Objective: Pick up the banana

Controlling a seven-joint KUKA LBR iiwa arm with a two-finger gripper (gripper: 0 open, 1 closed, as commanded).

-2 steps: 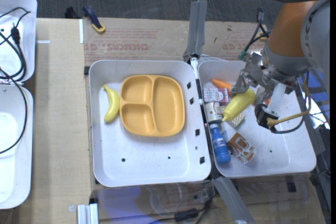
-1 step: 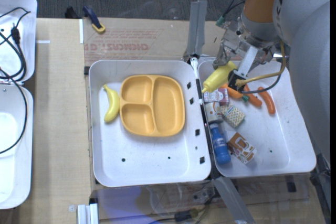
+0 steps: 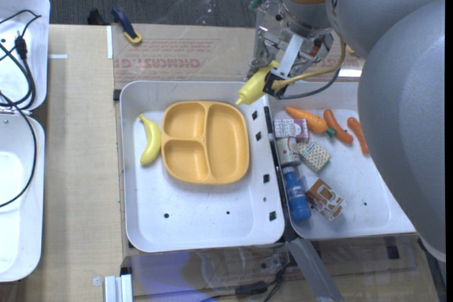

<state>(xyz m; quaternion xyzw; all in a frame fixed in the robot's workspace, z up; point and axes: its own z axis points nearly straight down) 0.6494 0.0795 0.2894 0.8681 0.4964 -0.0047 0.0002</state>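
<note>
The jaws hang over the far rim where the two bins meet and look clamped on a yellow squeeze bottle (image 3: 253,87), which slants nozzle-down from them toward the left bin (image 3: 205,230). The banana (image 3: 148,141) lies well away from the jaws, down and to the left, past the yellow divided plate (image 3: 206,141) and against its far edge. Judging by this, the wrong yellow thing is in the grip, and the banana is not yet picked.
</note>
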